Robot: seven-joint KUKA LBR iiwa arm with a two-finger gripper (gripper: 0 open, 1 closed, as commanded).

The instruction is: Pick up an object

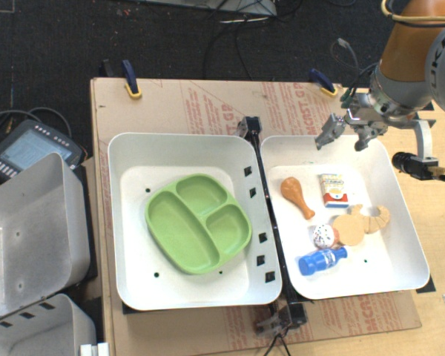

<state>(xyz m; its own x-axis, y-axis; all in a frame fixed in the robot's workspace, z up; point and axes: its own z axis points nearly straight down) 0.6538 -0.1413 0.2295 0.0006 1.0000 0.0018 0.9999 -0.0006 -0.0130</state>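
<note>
The right bin (400,273) holds an orange drumstick toy (297,196), a small red and white box (332,189), a tan wooden-looking piece (360,223), a white dotted ball (324,236) and a blue bottle (321,260). My gripper (345,136) hangs above the far edge of this bin, its two fingers spread apart and open with nothing between them. It stands well above and behind the box. The grey arm with its orange band comes in from the upper right.
The left bin (126,273) holds a green divided plate (199,222). A black clamp strip (259,199) runs between the bins. Yellow and blue clamps (131,80) sit on the bench's far edge. Grey containers (30,228) stand at the left.
</note>
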